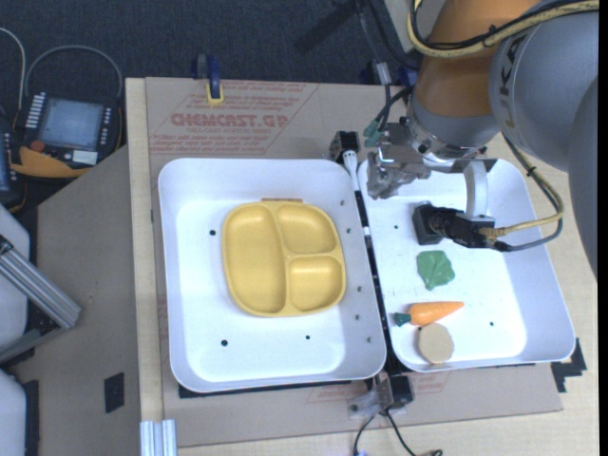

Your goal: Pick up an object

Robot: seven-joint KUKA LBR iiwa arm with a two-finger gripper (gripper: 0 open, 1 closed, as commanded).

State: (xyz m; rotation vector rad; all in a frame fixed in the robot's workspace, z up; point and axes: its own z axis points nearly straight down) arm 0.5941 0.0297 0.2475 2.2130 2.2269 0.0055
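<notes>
On the cardboard-covered tabletop [237, 117] my jaws, opening impossible to tell, hover at the right bin's [508, 278] far corner, well apart from the carrot [437, 310], so closing here risks grabbing nothing.

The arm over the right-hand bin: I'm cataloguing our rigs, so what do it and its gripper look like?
The arm is thick, rounded and grey, with a glossy orange band above the wrist. Yellow cables loop over that band. The gripper is small, of bare silvery metal with dark wiring.
</notes>
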